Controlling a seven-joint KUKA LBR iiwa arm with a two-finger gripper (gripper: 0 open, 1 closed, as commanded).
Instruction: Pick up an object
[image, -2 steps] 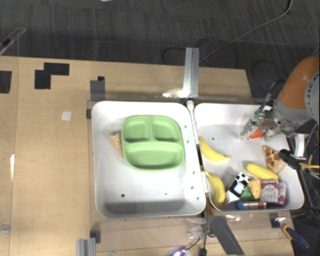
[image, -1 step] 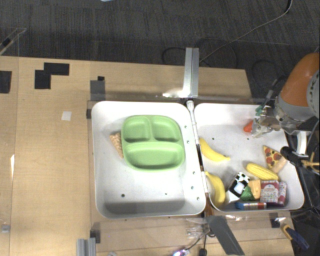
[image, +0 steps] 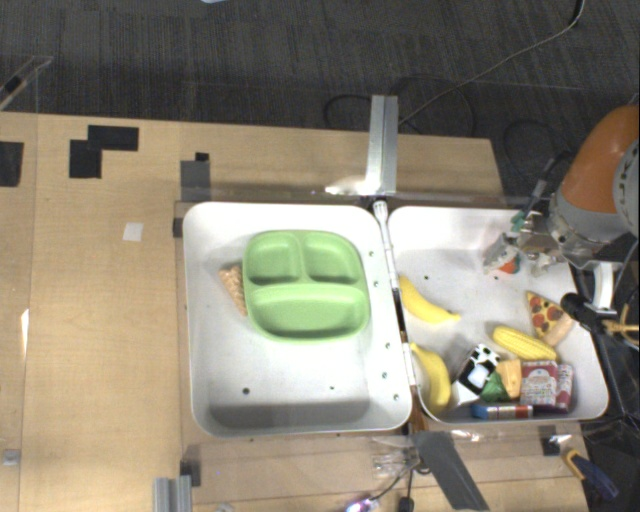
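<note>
Wooden bench (image: 90, 320) (dark carpet behind) bears two white bins (image: 215, 400).

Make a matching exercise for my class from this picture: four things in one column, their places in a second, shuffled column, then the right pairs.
Things:
1. green divided plastic plate
2. toy pizza slice
3. black-and-white checkered cube
4. metal pincer

Places:
A. right bin, near right wall
B. left bin, middle
C. right bin, far right part
D. right bin, near front wall

Pairs: 1-B, 2-A, 3-D, 4-C
</note>
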